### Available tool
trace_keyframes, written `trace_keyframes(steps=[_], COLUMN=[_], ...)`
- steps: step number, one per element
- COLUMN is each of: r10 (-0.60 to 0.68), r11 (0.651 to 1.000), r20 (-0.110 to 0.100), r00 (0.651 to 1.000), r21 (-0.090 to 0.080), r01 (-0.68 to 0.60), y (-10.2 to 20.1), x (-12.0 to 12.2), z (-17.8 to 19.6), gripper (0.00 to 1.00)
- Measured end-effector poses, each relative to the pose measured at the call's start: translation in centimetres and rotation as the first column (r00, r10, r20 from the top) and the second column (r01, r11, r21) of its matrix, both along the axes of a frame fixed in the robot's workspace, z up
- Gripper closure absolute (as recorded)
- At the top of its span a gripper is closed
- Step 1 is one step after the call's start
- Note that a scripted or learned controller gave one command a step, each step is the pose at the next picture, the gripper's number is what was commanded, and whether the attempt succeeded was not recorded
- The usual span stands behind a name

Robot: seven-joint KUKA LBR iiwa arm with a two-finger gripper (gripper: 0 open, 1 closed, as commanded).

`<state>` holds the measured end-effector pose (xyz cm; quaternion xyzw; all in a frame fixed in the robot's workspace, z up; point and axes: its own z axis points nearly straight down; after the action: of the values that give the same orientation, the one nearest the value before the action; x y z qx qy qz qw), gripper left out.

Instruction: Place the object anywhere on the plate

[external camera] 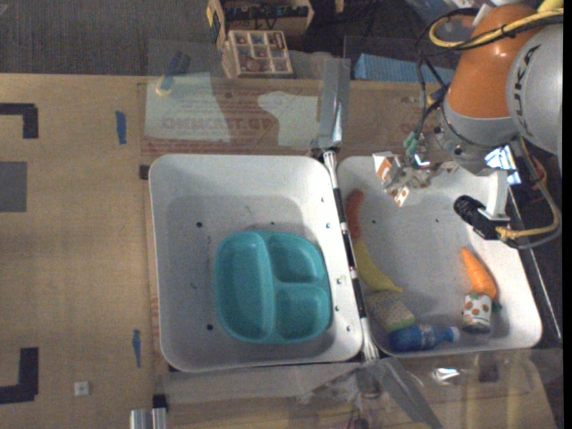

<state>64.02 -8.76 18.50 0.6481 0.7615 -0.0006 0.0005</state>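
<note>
Two shallow white bins are seen from above, side by side on a wooden bench. The right bin point(523, 329) is taken as the landmark. A teal divided plate point(271, 286) lies in the left bin point(179, 195), well apart from the right bin's contents.

The gripper point(404, 179) is poised above the right bin's far left corner, reached in by the grey arm with its orange band point(487, 52). Whether the jaws are parted or closed cannot be told, and nothing can be made out between them.

Several objects are scattered in the right bin, all apart from the gripper. A yellow banana point(374, 273) and a reddish sausage point(355, 211) lie along its left wall. A carrot point(478, 273) lies near its right wall, just beside a small patterned cup point(476, 311). A blue bottle point(422, 337) rests along its near wall.
</note>
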Motion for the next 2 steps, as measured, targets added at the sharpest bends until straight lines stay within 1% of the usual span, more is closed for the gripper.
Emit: trace_keyframes(steps=[1, 2], r10=[-0.011, 0.002], r11=[1.000, 1.000], r20=[-0.002, -0.003], r00=[1.000, 1.000], r21=[0.002, 0.002], r01=[0.011, -0.002], y=[6.0, 12.8], x=[-5.0, -10.0], z=[1.8, 3.7], gripper=[1.00, 1.00])
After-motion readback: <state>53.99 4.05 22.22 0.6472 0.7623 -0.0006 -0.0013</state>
